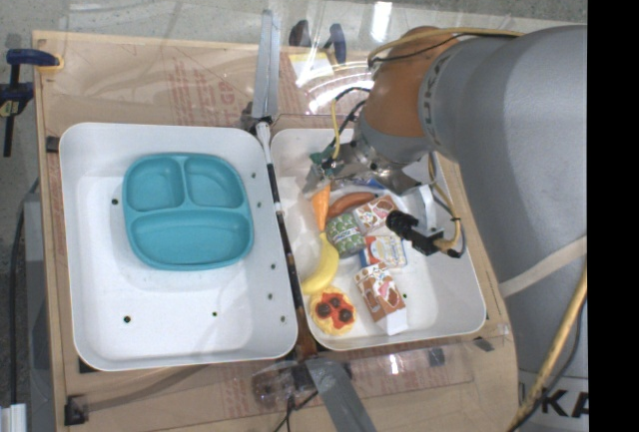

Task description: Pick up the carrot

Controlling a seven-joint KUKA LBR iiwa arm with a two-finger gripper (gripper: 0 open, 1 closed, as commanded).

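Holding one carrot (320,205), one banana (323,268), two bins (90,320)

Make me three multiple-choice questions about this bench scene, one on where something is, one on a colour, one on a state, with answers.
1. Where does the small orange carrot lie?
A. in the right white bin
B. on the divided plate
C. on the bench outside the bins

2. What colour is the divided plastic plate in the left white bin?
A. red
B. turquoise
C. black

3. How does the yellow banana rest?
A. standing upright
B. hanging from the gripper
C. lying flat on the bin floor

Answers: 1 A, the carrot sits near the right bin's left wall, by the gripper. 2 B, the plate is plainly blue-green. 3 C, the banana lies on its side below the carrot.
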